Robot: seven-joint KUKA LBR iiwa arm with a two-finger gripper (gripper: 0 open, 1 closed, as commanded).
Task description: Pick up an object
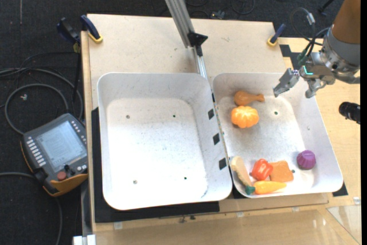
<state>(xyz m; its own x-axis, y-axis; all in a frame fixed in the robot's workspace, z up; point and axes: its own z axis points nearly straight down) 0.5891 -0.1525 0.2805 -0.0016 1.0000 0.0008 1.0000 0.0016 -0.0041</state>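
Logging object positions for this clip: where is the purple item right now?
The purple item lies in the right bin, near its right wall toward the front, just right of the orange block and the red pepper.

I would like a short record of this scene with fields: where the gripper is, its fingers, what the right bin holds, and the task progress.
gripper position: gripper above the right bin's upper right edge
fingers: open, nothing between them
right bin contents: chicken drumstick, orange pumpkin, purple toy, red pepper, carrot
left bin: left bin, white
task progress: no object picked up yet
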